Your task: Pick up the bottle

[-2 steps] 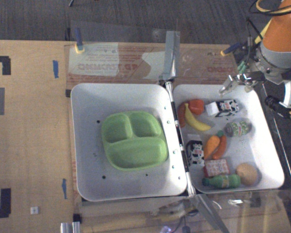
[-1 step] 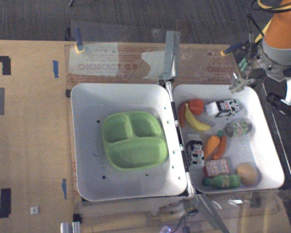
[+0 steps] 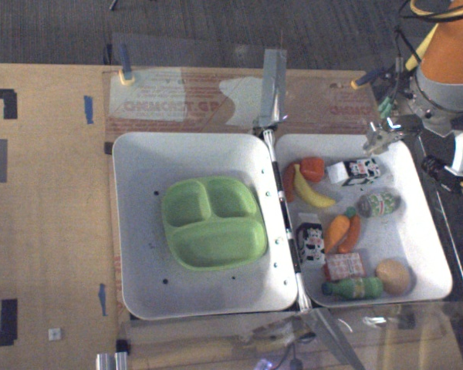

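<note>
While the arm (image 3: 447, 52) hangs over the far right corner of the right bin (image 3: 428, 237), the job of lifting the bottle looks barely begun. The bottle (image 3: 353, 287), green with a yellow label, lies on its side along the near edge of that bin, untouched, with a pink packet (image 3: 345, 266) just behind it and a brownish round thing, maybe a potato (image 3: 393, 276), just to its right. The gripper (image 3: 380, 136) sits at the opposite edge, near a small cow-patterned carton (image 3: 361, 169), well apart from the bottle; whether its jaws are spread or pressed together I cannot tell from this angle, and nothing shows between them. A banana (image 3: 314, 194), carrots (image 3: 343, 232), a second cow-patterned carton (image 3: 312, 243) and other toy food lie in between. In the left bin (image 3: 131, 206), a green divided plate (image 3: 214, 222) rests near the middle. By my reckoning everything remains: crossing the bin to its near edge, lining up with the lying bottle, dropping, closing and lifting.
</note>
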`<state>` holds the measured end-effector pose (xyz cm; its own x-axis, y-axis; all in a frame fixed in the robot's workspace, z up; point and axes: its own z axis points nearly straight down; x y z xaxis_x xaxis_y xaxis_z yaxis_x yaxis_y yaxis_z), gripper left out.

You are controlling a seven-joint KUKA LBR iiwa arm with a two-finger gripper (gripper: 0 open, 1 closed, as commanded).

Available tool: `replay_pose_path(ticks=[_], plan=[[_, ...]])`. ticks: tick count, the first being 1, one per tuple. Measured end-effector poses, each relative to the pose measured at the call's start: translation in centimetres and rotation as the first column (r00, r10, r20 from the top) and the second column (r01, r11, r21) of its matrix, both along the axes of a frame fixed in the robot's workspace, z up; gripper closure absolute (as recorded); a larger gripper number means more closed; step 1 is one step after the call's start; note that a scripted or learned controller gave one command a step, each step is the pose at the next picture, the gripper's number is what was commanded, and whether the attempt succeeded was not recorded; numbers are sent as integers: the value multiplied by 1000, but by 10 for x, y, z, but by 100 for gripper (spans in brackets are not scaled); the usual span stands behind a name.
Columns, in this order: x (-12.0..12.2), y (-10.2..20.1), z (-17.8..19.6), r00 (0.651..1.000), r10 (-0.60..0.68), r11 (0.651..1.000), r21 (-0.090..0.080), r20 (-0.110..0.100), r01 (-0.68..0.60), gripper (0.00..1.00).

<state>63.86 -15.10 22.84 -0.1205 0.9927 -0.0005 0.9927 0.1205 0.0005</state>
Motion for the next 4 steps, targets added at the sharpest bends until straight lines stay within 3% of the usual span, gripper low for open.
replay_pose_path(ticks=[1, 2, 3, 4], plan=[[0, 0, 0, 1000, 0, 1000, 0, 0, 0, 0], [-22, 3, -142, 1000, 21, 1000, -1, 4, -21, 0], [6, -73, 5, 998, 66, 998, -2, 4, -66, 0], [-2, -72, 8, 997, 71, 997, -1, 1, -71, 0]])
